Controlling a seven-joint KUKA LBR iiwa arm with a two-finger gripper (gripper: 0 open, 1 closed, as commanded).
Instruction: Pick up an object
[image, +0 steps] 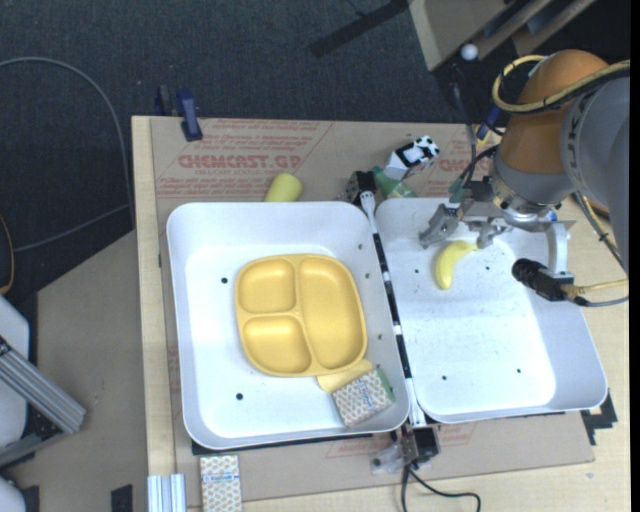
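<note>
Far left of the claw, the left bin (200, 300) holds a yellow divided plate (300, 313), with a patterned sponge (362, 396) by the plate's near corner. Beyond that bin's far rim, a small yellow object (284, 187) lies on the bench (150, 200). In the right bin (520, 370), a yellow banana (450, 264) lies just beneath the claw (462, 229); the fingers are spread apart above it, grasping nothing. The grey arm (555, 130) with its orange band rises to the claw's right.

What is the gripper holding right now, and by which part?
It cannot be told. The gripper sits right over the upper end of the banana in the right bin, but a grip on it isn't visible.
</note>
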